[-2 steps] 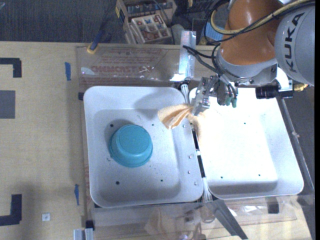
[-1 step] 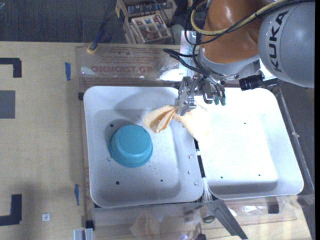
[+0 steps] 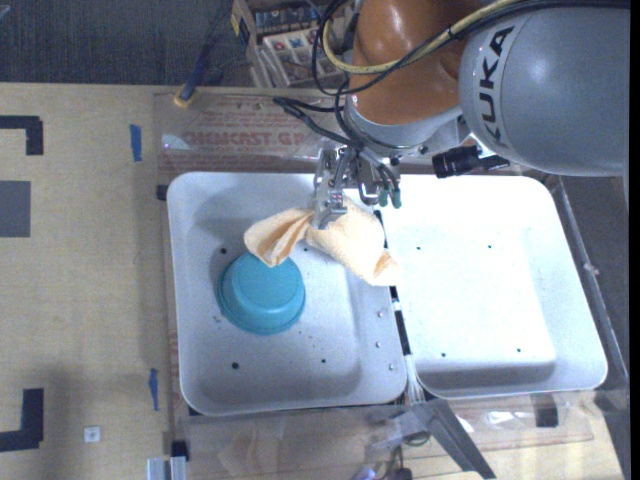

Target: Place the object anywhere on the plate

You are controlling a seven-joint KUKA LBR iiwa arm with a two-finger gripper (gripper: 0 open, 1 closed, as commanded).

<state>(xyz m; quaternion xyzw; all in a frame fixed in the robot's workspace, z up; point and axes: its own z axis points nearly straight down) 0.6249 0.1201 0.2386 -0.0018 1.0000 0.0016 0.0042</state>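
A pale yellow cloth (image 3: 350, 240) is bunched in the upper right of the left bin (image 3: 200, 368). One end droops over the top edge of a round blue plate (image 3: 262, 293), and the other end reaches the divider between the bins. My gripper (image 3: 332, 208) points down into the middle of the cloth, its fingers pinched on a raised fold. The blue plate sits in the middle left of the left bin, down and left of the gripper.
The right bin (image 3: 490, 298) lies beside the left one. The arm's orange band and grey body (image 3: 450, 58) hang over the bins' far edge. A wooden bench surface (image 3: 80, 268) extends to the left, and boxes stand behind the bins.
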